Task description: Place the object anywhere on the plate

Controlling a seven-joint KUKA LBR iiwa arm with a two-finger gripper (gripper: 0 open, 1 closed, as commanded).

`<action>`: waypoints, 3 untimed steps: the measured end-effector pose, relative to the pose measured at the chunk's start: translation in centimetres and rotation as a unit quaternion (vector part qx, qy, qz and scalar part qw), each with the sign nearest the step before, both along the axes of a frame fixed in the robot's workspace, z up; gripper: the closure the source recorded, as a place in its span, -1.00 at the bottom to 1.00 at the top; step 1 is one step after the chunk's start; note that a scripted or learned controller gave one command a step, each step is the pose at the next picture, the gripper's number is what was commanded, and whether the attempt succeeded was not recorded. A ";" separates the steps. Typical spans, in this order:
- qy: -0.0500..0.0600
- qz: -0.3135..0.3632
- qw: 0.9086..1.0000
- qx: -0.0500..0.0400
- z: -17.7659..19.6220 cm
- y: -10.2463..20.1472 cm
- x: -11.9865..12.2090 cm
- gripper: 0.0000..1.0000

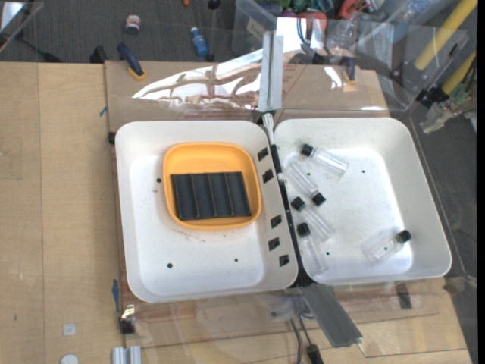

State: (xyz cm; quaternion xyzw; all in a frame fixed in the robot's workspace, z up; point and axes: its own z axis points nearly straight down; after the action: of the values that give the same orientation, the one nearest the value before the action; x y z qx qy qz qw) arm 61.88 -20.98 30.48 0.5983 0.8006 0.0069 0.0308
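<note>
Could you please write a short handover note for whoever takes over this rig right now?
Gripper: nothing to report from the camera view.
Left bin: orange plate holding a black ridged insert; no vial lies on it.
Right bin: clear vials with black caps, several clustered near the divider, e.g., and one apart near the front right corner.
Done: nothing placed so far.
Left: pick one vial and set it anywhere on the plate. The lone vial looks easiest to reach.

I see two bins side by side. The plate (212,158) sits in the left bin (144,271). Small vials (322,158) lie in the right bin (424,203), mostly near its left side.
</note>
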 end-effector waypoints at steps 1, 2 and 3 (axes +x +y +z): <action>0.000 0.000 1.000 0.000 0.0 0.0 0.0 -1.00; -0.004 0.000 1.000 -0.002 1.2 -0.1 0.1 1.00; -0.004 0.000 1.000 -0.002 1.2 -0.1 0.1 -1.00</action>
State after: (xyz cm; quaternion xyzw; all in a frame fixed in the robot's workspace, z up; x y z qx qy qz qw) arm 62.00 -21.04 31.68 0.5980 0.8007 0.0078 0.0347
